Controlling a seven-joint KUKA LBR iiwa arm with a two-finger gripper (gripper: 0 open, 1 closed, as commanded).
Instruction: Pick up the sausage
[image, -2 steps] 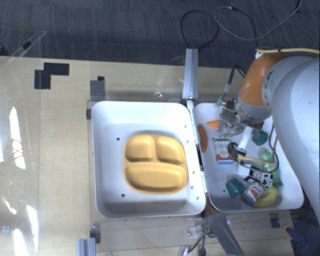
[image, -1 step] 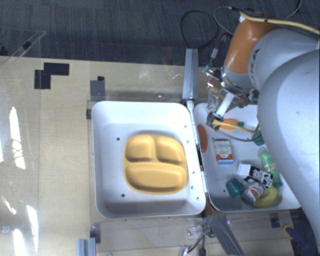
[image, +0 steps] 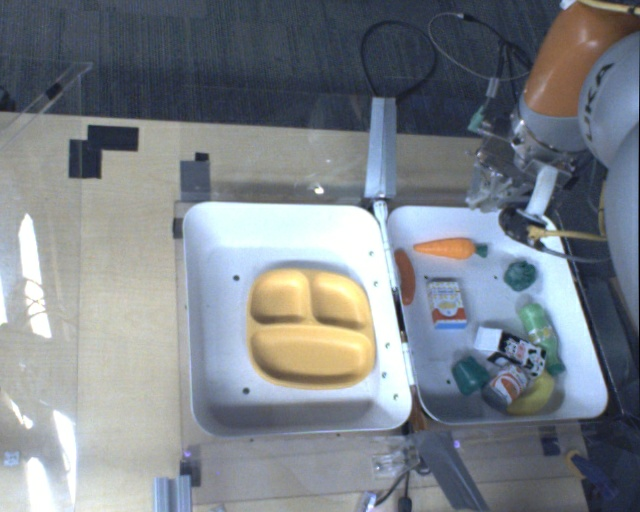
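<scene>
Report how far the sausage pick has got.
Done: nothing yet. The sausage lies in the right bin against its left wall, beside the carrot. In hand: the end effector hangs over the bin's far rim, away from it. Left: reach across, descend, grasp, lift.

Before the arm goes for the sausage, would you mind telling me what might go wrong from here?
The sausage lies hard against the right bin's left wall, so a finger may strike the wall or fail to get behind it.

The carrot lies just beyond the sausage's far end, so a slightly off descent could nudge or grab it instead.

The gripper sits above the bin's far rim, well away from the sausage, so it must cross over the carrot.
</scene>
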